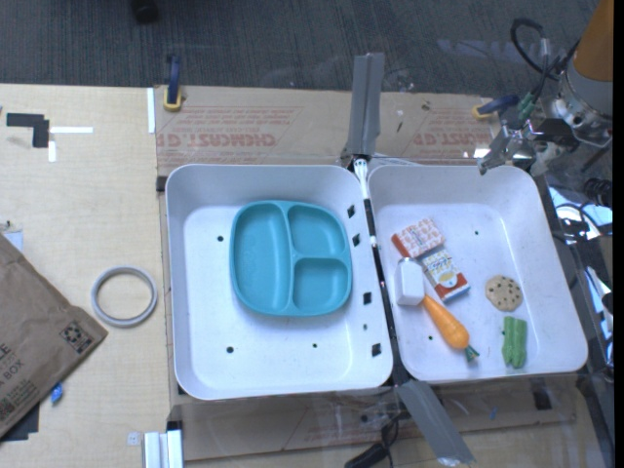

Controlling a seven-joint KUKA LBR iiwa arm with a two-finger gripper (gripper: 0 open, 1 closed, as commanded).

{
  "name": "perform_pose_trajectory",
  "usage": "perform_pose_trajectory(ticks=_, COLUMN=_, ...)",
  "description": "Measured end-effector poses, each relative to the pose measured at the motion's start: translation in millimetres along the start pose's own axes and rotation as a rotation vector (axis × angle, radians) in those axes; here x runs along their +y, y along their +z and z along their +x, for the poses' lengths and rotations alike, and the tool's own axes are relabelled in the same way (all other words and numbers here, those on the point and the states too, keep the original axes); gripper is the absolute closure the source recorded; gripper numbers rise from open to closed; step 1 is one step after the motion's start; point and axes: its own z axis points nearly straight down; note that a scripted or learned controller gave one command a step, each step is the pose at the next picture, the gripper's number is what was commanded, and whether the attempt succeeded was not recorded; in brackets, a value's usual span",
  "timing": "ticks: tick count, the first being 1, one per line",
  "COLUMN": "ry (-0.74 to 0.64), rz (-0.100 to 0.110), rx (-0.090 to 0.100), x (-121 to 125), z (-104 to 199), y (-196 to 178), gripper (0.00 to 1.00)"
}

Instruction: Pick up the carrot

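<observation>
The carrot point(448, 324) is orange with a small green stub at its lower right end. It lies slanted on the floor of the right bin point(486, 195), near the front. Its upper end touches a white block point(410, 282). My gripper point(505, 147) hangs above the bin's far right corner, well away from the carrot, with nothing seen in it.
The right bin also holds two small printed boxes point(417, 236) point(445, 271), a cookie point(503, 292) and a green vegetable point(514, 342) just right of the carrot. In the left bin point(200, 291) lies a teal divided plate point(291, 257). A tape roll point(124, 294) sits on the bench at left.
</observation>
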Motion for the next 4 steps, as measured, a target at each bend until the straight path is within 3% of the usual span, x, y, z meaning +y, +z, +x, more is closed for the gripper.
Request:
perform_pose_trajectory(ticks=1, ry=-0.121, rz=0.001, rx=0.000, x=-42.6, z=100.0, y=61.2, gripper=0.00)
perform_pose_trajectory(ticks=2, ry=-0.204, rz=0.000, rx=0.000, x=-118.1, z=121.3, y=60.9, gripper=0.00)
perform_pose_trajectory(ticks=3, ry=-0.087, rz=-0.018, rx=-0.001, x=-136.2, z=75.3, y=143.7, gripper=0.00)
perform_pose_trajectory(ticks=4, ry=0.314, rz=-0.026, rx=0.009, x=-162.0, z=66.0, y=149.7, gripper=0.00)
